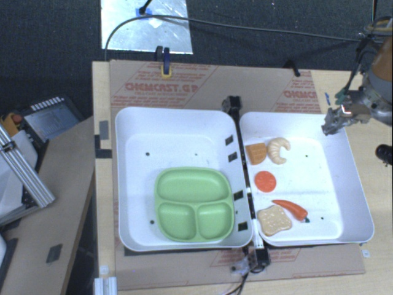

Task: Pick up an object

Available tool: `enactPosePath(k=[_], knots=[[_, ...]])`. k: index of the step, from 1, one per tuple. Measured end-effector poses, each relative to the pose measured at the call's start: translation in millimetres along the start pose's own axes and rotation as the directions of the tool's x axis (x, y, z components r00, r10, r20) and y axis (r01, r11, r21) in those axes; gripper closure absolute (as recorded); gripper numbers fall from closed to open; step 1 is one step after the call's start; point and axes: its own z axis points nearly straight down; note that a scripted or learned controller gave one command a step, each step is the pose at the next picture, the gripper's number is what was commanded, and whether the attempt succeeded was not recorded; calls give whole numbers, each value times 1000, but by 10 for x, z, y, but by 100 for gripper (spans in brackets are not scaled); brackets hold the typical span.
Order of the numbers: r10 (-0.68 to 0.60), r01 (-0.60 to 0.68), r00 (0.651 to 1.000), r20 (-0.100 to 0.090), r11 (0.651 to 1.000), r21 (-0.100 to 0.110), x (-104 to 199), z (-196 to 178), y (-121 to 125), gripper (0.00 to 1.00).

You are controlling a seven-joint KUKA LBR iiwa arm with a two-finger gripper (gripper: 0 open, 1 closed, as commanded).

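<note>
2 shallow white plastic bins sit side by side on the table [184, 78], which is lined with brown printed cardboard. The left bin [132, 165] holds a smooth pale-green divided plate [194, 203] with 3 rounded compartments. The right bin [344, 195] holds 5 toy foods near its left wall: an orange cheese wedge [256, 153] touching a pale curved croissant [279, 149], a flat red tomato slice [265, 181] below them, then a glossy red chili pepper [291, 209] just beside a tan bread slice [274, 220]. The gripper [333, 124] hangs over the right bin's upper right corner, well apart from the foods. It is small, dark and blurred, so whether the jaws are apart or together cannot be told; nothing is visible between them. The arm is cut off at the right edge.
</note>
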Motion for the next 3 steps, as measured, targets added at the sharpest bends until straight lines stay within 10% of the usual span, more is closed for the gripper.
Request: enactPosePath(k=[3], knots=[[-5,5,1000,-5,1000,9,1638,390,174,100]])
